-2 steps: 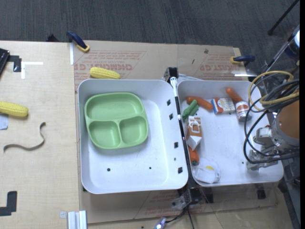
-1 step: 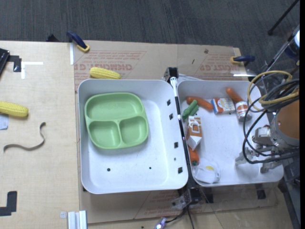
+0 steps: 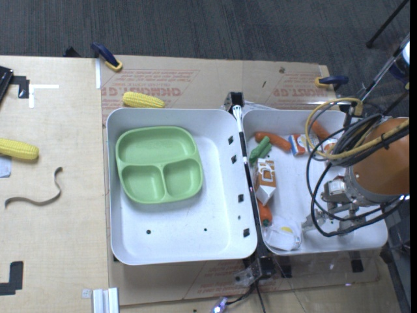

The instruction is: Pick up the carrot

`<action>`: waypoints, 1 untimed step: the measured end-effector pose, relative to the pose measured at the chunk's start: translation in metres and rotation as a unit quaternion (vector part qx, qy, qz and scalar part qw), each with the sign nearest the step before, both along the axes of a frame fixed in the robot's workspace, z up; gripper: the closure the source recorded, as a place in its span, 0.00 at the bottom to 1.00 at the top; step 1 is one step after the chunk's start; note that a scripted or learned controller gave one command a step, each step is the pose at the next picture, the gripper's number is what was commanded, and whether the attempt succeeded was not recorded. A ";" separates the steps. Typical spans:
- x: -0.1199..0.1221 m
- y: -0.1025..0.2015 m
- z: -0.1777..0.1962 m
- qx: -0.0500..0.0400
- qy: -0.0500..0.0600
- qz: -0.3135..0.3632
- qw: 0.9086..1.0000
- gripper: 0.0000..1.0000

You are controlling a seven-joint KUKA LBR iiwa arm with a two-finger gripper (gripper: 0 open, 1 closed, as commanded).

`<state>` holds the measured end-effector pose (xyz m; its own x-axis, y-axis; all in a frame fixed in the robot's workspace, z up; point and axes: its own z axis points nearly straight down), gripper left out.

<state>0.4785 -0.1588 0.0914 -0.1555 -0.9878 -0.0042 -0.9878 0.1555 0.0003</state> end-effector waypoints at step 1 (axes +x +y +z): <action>0.051 -0.054 0.001 0.000 -0.002 -0.100 0.995 0.00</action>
<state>0.5297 -0.2127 0.0924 -0.3493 -0.9370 -0.0050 -0.9370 0.3493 -0.0038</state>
